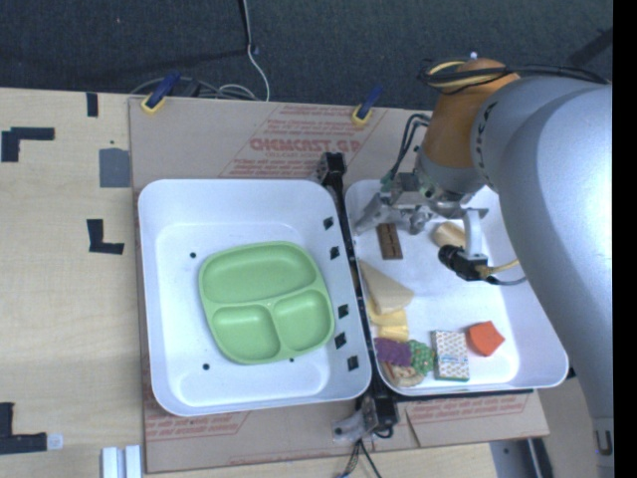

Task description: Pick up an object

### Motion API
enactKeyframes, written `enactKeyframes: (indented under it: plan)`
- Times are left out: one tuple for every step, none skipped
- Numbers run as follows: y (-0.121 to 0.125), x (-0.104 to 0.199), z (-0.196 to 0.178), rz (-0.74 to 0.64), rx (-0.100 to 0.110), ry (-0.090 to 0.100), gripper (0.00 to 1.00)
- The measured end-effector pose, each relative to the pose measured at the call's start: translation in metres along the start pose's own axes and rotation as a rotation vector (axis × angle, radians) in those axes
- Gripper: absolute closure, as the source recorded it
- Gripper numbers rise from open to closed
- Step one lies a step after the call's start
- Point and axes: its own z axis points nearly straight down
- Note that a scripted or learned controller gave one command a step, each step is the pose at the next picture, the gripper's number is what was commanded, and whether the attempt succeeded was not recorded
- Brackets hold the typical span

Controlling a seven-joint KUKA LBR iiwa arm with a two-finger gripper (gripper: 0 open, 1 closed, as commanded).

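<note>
My gripper (395, 210) hangs over the far left part of the right bin (537, 358), under the orange-banded wrist. A brown block (390, 242) lies just below it, touching or nearly touching the gripper. A pale yellow piece (449, 234) sits to the gripper's right. Nearer the front lie a yellow cheese wedge (384, 289), a smaller yellow chunk (390, 326), purple grapes (395, 353), a patterned small box (450, 355) and an orange-red block (485, 339).
The left bin (164, 267) holds a green divided plate (265, 301). A black divider with clips (342, 267) runs between the bins. The grey arm (557, 167) covers the right bin's far right side. Cables (249, 38) trail behind the bench.
</note>
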Motion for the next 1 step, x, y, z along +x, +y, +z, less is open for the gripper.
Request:
enactKeyframes:
  plan:
    - [-0.0001, 0.0004, -0.0108, -0.001, 0.000, 0.000, 1.00]
